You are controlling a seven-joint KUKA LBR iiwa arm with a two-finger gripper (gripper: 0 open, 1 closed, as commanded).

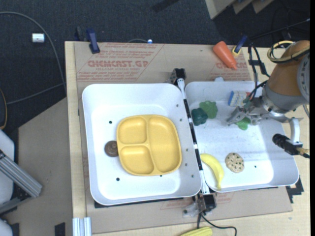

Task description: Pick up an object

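- Small green object [242, 125] sits in the right bin [275, 178], far half, directly under the gripper [239, 116]; too small to tell what it is.
- Gripper comes in from the right and is low over the bin floor, its dark metal fingers [234, 115] spread on either side just above the green object.
- Cannot tell whether the fingers touch it or have closed on it; gripper state unclear from this angle.
- Arm [285, 85] with orange band hangs over the right bin's far right corner.
- A blue and white item [234, 99] lies just beyond the gripper, near the bin's far wall.
- Two green toys by the right bin's left wall: a lighter one [208, 108] and a darker one [199, 116], touching each other, left of the gripper and apart from it.
- Banana [213, 168] at the near left corner of the right bin; cookie [235, 162] just right of it.
- Left bin [98, 102] holds a yellow divided plate [147, 144] in the middle, with a brown round item [111, 148] at its left edge.
- Orange carrot toy [225, 55] lies on the bench [123, 63] beyond the right bin, outside it.
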